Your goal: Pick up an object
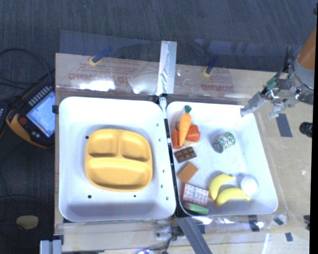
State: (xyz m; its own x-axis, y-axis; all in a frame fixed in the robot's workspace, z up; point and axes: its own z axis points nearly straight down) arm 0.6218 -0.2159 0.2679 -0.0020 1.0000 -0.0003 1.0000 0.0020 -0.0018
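The right bin (pixel 262 153) holds several toy foods. A carrot (pixel 184 125) leans on a red-orange piece (pixel 193 133) by the divider. Below them lie a chocolate bar (pixel 185 154), a brown cracker (pixel 187 172), a patterned packet (pixel 195 194) and a green pod (pixel 198 208). A small can (pixel 223 142) lies mid-bin, and yellow bananas (pixel 227 189) touch a white egg (pixel 248 184) at the front right. My gripper (pixel 264 108) hangs over the bin's far right corner, open, with nothing between its fingers.
The left bin (pixel 68 199) holds a yellow divided plate (pixel 119 159). A raised divider (pixel 168 150) separates the bins. Clear plastic sheeting and tape lie behind the bins. A handheld pendant (pixel 37 114) and cables sit off the bench's left.
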